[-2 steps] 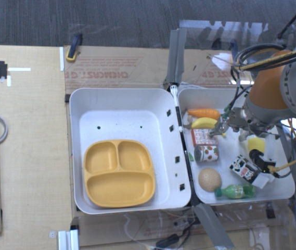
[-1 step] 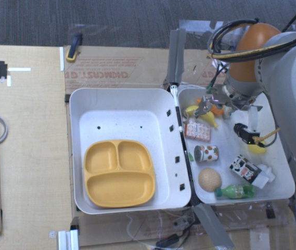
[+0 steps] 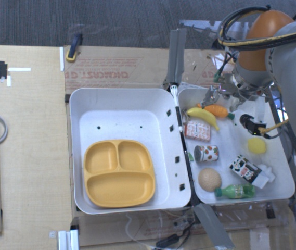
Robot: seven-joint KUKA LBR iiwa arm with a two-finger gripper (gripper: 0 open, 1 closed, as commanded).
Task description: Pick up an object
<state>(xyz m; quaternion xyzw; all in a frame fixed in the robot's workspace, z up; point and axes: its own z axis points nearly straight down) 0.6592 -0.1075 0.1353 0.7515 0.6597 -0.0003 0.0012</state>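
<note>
Nearest the front rim of my right-hand white bin [image 3: 288, 191] lies a small green plastic bottle [image 3: 235, 192] on its side, and touching it from behind is a round tan ball [image 3: 209, 179] that looks like a bread roll. Just to their right sits a black-and-white carton with a cow pattern [image 3: 246, 170], tilted. These look light to me; the bottle is smooth and round, so I judge it would roll out of a pinch unless taken across its middle.

A step further in, a short printed can [image 3: 206, 153] rests on its side, and a yellow lemon-shaped toy [image 3: 257, 146] sits apart toward the right wall. Rigid, I'd guess, but curved and slippery.

Further still, a flat red-and-white packet [image 3: 197, 131] lies beside the divider, with a yellow banana [image 3: 204, 116] just behind it and an orange carrot-shaped toy [image 3: 216, 110] touching the banana's far side. That carrot is what I am over: my end effector [image 3: 216, 97] hangs at the bin's far corner, just above it. Whether it is apart or together, I cannot tell; the wrist and cables hide it. The carrot seems stiff, light and tapered, so I would take it across the thick middle, clear of the banana.

In the left white bin [image 3: 80, 139] lies a yellow divided plastic plate [image 3: 119, 173]. On the counter [image 3: 23, 139] beyond, a yellow-handled tool [image 3: 75, 47] rests near the back.
</note>
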